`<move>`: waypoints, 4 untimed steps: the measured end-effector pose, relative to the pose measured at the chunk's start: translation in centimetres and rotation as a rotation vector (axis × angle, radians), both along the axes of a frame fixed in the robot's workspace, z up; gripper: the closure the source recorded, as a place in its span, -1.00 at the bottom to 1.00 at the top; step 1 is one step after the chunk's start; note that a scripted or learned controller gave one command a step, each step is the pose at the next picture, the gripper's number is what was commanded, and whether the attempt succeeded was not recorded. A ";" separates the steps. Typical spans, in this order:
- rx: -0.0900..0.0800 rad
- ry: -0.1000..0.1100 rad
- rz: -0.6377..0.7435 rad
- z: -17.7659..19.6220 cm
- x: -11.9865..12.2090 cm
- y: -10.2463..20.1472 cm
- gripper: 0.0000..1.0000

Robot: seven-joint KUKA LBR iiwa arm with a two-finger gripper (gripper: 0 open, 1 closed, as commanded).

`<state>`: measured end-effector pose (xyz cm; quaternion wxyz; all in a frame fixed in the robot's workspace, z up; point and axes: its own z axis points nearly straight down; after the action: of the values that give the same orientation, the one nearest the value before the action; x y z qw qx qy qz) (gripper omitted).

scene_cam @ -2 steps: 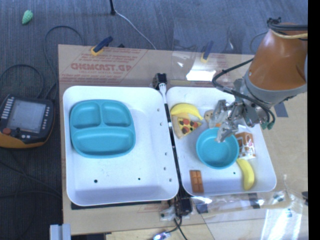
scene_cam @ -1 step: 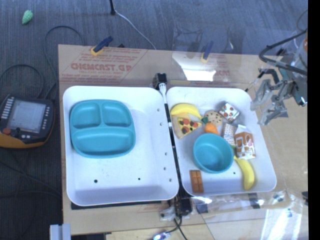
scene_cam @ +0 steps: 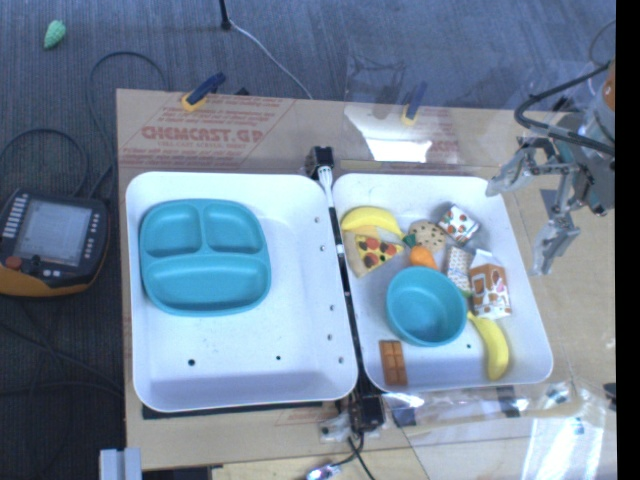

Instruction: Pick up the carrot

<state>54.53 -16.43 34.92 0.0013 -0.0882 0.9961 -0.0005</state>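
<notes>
The carrot (scene_cam: 423, 257) is a small, smooth orange lump in the right bin (scene_cam: 530, 298), near its middle toward the far rim, touching the rim of a glossy round blue bowl (scene_cam: 427, 306) and hemmed in by a pizza slice (scene_cam: 374, 251) on one side and a speckled cookie (scene_cam: 427, 233) behind it. A curved yellow banana (scene_cam: 490, 344) lies along the near right corner of that bin, a brown block (scene_cam: 393, 361) at its near edge, and small printed cartons (scene_cam: 488, 290) crowd the right rim.

The left bin (scene_cam: 180, 368) holds only a matte blue divided plate (scene_cam: 204, 255) in its far half, leaving bare white plastic along the near edge.

The gripper (scene_cam: 530, 213) hangs above the far right corner of the right bin, outside its rim, its two metal fingers (scene_cam: 553, 240) spread apart and grasping nothing. Both bins sit on a brown board (scene_cam: 200, 133) over dark carpet (scene_cam: 400, 18); a handheld pendant (scene_cam: 50, 240) lies on the floor beside the left edge.
</notes>
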 end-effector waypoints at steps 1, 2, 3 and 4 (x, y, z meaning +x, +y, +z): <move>0.004 0.012 -0.148 -11.6 1.5 2.0 -1.00; 0.002 0.010 -0.446 -24.4 5.0 0.4 -1.00; -0.003 0.003 -0.444 -23.3 5.3 0.3 1.00; 0.002 -0.003 -0.377 -19.9 7.7 5.3 1.00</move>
<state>62.24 -11.09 15.02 0.0025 0.1002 0.9950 0.0002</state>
